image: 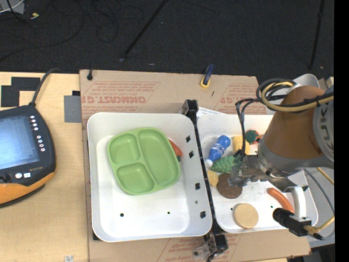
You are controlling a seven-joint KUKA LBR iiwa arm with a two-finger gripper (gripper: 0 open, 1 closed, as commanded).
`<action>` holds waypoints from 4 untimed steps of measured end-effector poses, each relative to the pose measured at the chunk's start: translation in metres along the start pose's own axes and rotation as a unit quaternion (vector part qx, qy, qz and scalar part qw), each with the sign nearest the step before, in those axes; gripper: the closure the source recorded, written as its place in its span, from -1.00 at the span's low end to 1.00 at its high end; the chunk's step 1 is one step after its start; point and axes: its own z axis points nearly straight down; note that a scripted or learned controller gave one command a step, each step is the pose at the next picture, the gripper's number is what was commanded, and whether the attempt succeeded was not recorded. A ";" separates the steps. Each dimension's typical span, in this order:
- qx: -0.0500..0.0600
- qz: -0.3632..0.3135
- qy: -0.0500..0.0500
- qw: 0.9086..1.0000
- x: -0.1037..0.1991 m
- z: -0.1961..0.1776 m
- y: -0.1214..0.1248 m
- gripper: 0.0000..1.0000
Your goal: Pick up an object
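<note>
Over the right bin [224, 214], the gripper [241, 174] hangs low above a brown disc [229, 189], just beside a green toy [225, 163]. Whether its jaws are released or clenched cannot be told from this angle, and nothing shows held. The disc looks the likeliest target. It lies flat, so a clean pick probably needs the jaws to straddle its rim and drop straight down, clear of the toy. This bin also holds a blue-and-white bottle [218, 148], a yellow piece [238, 142], a tan disc [246, 215] and an orange carrot-like piece [280, 196], all close together. The left bin [147, 218] carries a green divided plate [144, 160], its compartments bare, with something orange [175, 148] peeking from behind its right edge.
</note>
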 end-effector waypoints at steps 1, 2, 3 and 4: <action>0.003 0.001 0.000 1.000 0.023 -0.030 -0.001 1.00; 0.003 -0.001 0.000 1.000 0.096 -0.072 0.000 1.00; 0.001 0.002 0.000 1.000 0.103 -0.157 0.001 1.00; 0.001 0.002 -0.001 1.000 0.115 -0.221 0.001 1.00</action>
